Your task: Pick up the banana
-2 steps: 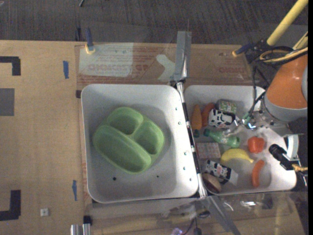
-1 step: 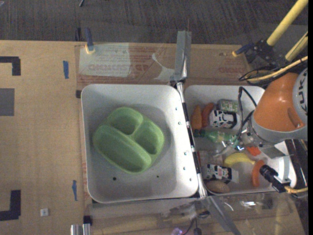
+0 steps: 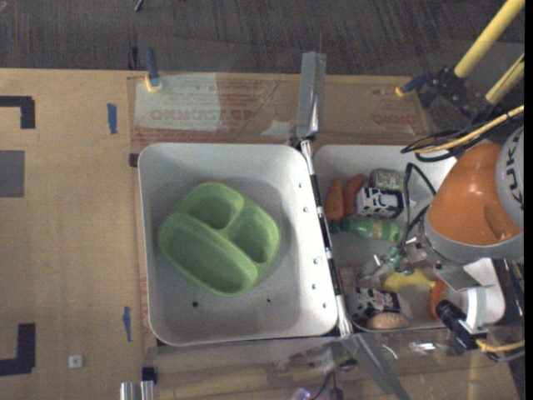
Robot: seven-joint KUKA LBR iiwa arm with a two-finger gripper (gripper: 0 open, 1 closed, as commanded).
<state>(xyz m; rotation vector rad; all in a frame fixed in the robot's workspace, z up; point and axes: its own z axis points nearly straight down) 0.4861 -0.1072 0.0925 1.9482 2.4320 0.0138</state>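
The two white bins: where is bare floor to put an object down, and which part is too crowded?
The left bin has free floor around the green divided plate: a wide strip along its near edge and a narrower one on its right side. The right bin is crowded: the banana, a green bottle, an orange carrot, small cartons and the gripper sit close together.

Banana hemmed in: green bottle above, bread roll below; left bin floor open around green plate.

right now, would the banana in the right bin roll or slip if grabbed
The banana looks curved and smooth, so it may twist or slip in a pinch. It lies crowded among other items beside the hand, so a push would probably jostle them rather than roll it far.
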